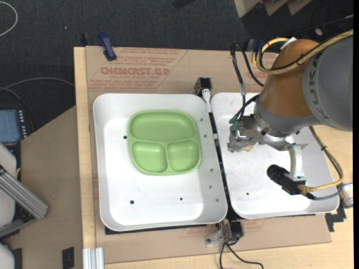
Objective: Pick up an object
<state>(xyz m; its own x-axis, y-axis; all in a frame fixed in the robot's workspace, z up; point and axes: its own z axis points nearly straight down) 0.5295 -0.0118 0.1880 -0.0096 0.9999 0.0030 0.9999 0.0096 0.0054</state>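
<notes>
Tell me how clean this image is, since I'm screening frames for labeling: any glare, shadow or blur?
Camera view: even lighting; the green divided plate is sharp with a soft sheen; the left bin shows mild glare on its walls; the arm shades part of the right bin; the hand is small and hard to resolve.

Two bins side by side on a board (140,66) atop the counter (50,150). Left bin (106,167): a divided tray (165,142) lying toward its rear half, one large compartment behind, two small ones in front. Right bin (263,200): gripper (240,138) hanging over its left rear part, near the shared edge. Arm (314,83) reaching in from the right, above that bin. Clamp (106,46) at the board's rear left corner.
</notes>
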